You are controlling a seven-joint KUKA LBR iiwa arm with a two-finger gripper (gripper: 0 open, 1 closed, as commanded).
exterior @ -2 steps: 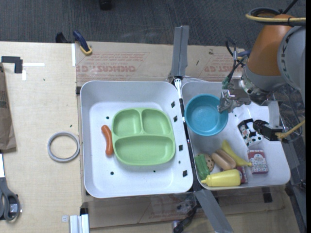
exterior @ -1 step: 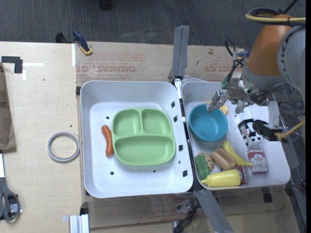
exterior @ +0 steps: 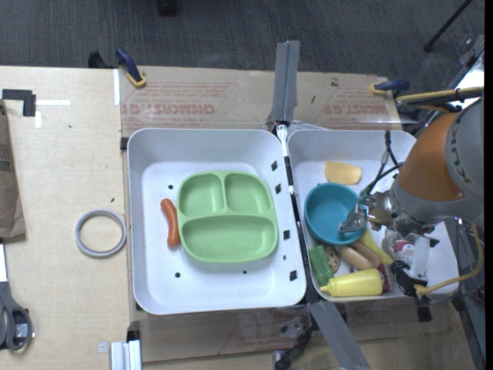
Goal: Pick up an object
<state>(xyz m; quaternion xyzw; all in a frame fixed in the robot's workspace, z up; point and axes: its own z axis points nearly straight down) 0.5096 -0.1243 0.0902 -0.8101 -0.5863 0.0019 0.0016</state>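
Note:
In the right bin (exterior: 350, 139) lie a blue bowl (exterior: 330, 210), a pale yellow piece (exterior: 343, 173), a yellow bottle (exterior: 356, 284), a hot dog (exterior: 356, 256), a green item (exterior: 319, 266) and a cookie-like piece (exterior: 332, 256). My gripper (exterior: 355, 220) hangs over the bowl's right rim, its metal tips right at the rim. The left bin (exterior: 146, 206) holds a green divided plate (exterior: 227, 216) and an orange sausage (exterior: 170, 222).
A roll of tape (exterior: 101, 232) lies on the bench left of the bins, scissors (exterior: 14, 322) at the lower left. The arm's orange band (exterior: 435, 160) and cables cover the right bin's right side. A grey divider post (exterior: 286, 79) stands behind the bins.

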